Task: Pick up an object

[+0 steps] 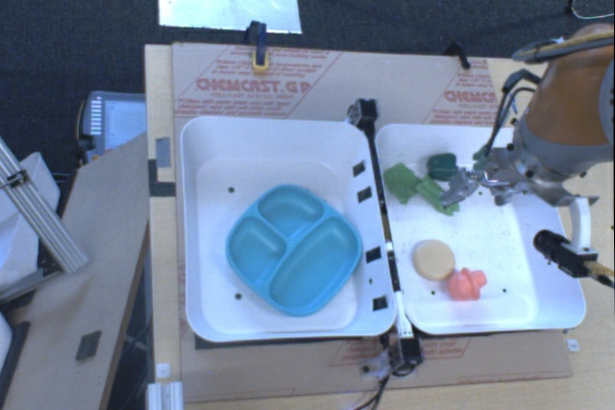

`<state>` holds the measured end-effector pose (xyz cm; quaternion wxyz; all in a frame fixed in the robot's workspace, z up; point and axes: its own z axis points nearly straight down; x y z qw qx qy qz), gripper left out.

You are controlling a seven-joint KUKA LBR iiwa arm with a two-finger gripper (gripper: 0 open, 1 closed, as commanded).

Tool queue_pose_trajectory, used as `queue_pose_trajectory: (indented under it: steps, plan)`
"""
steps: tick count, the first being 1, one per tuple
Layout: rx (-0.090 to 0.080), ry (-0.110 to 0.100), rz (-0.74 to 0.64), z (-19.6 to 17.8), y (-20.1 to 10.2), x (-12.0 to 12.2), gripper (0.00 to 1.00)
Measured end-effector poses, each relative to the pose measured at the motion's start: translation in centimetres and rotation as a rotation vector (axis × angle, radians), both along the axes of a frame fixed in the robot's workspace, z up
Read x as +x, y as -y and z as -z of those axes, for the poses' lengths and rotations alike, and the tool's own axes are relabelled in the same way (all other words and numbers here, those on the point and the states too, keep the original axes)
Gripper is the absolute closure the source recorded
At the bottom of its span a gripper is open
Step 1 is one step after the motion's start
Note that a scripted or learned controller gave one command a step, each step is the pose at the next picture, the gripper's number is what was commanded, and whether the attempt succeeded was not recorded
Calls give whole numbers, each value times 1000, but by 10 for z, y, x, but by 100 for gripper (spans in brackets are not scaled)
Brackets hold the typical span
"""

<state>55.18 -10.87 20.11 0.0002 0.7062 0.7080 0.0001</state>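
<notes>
The right bin (pixel 524 254) holds a light green toy (pixel 404 182) at its upper left, with a dark green piece (pixel 441 165) just behind it. Nearer the front lie a tan round disc (pixel 433 259) and a pink-red toy (pixel 466 284). My gripper (pixel 457 188) reaches in from the right and sits low at the right end of the light green toy, touching or nearly touching it. Nothing is seen lifted off the bin floor.
The left bin (pixel 231 158) holds a blue divided plate (pixel 293 248). A black-clipped divider (pixel 375 206) separates the two bins. Open floor lies in the right bin's middle and far right. Cardboard (pixel 288 82) underlies both bins.
</notes>
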Motion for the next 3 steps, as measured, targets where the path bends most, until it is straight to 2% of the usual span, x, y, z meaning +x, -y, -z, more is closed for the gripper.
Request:
queue_pose_trajectory:
  steps: [2,3]
  plan:
    - [1,-5,2,114,-3,-7,0]
    - [0,1,2,100,-3,-6,100]
